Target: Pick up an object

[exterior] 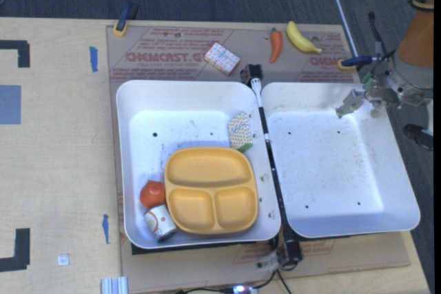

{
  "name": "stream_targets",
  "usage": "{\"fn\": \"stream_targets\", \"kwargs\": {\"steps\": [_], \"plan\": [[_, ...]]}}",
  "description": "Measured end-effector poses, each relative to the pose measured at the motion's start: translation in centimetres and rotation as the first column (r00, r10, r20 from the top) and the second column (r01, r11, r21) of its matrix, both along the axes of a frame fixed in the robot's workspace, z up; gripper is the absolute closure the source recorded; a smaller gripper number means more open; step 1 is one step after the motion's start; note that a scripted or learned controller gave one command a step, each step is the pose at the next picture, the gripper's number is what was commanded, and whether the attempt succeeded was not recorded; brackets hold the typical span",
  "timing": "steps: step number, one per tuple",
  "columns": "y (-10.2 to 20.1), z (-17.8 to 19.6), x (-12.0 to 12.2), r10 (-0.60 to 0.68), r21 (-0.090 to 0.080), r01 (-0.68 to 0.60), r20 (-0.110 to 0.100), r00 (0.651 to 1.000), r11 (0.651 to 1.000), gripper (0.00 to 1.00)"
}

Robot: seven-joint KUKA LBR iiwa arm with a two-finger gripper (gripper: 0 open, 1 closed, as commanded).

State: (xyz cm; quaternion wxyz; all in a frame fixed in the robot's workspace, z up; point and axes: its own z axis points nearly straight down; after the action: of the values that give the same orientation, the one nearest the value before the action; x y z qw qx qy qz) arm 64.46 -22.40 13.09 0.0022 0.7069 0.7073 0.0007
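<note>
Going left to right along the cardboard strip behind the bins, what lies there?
Blue-and-yellow clamp → patterned block → red pepper → banana.

Light was bright and even, seemingly from overhead. The white bins looked nearly washed out, with soft glare along their rims. Shadows were faint and short: a thin one lay under the yellow tray and along the left bin's inner wall. Focus was fairly sharp in the middle, softer toward the arm at the right edge. Grain was mild.
</note>
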Motion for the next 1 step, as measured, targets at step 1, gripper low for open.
{"fn": "stream_targets", "kwargs": {"steps": [1], "plan": [[0.91,-2.32,1.49,0.003,0.005,-0.003,0.002,1.0,1.0,0.0]]}}
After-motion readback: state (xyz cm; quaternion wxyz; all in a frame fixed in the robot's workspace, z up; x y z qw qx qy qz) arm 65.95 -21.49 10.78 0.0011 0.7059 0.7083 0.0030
